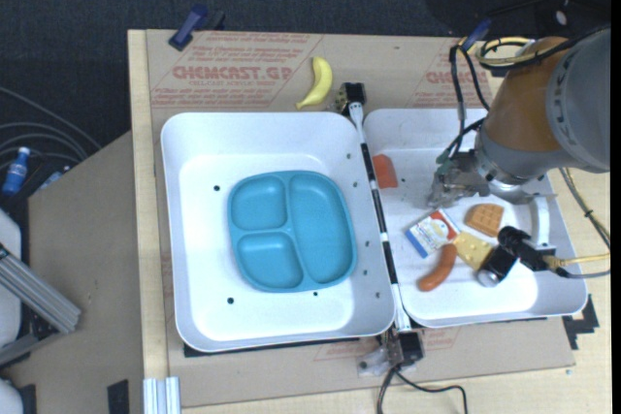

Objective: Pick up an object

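One arm, pincer (449, 186) low in the right bin (417, 126); can't tell its state. Nearest target: the small card box (432, 232), just near-left of the pincer, long axis running diagonal. The sausage (438, 269) lies nearer still.

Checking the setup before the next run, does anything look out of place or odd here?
One thing: a banana lies on the bench behind the left bin, outside both bins, while the other small items sit in the right bin. The blue divided tray lies flat in the left bin.
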`<action>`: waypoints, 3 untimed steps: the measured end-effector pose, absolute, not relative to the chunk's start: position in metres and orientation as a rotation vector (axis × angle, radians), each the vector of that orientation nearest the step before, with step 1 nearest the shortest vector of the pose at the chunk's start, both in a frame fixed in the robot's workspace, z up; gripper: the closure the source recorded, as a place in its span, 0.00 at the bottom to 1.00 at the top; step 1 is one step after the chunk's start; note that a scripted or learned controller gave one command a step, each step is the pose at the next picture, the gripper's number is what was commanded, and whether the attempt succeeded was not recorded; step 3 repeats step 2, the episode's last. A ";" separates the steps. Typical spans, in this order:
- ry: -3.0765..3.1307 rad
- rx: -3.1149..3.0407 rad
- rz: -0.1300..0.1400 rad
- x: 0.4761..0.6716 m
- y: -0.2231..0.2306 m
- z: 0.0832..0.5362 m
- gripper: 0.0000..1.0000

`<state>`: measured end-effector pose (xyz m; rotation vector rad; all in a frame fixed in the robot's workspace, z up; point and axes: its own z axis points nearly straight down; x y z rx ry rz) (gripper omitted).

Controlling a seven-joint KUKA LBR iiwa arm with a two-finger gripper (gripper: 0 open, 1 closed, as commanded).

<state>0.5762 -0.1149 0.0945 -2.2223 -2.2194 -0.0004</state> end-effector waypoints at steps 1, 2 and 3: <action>-2.219 -2.222 0.000 0.576 -0.115 0.094 0.00; -2.223 -2.220 -0.001 0.643 -0.100 0.085 0.00; -2.223 -2.220 -0.001 0.643 -0.100 0.085 0.00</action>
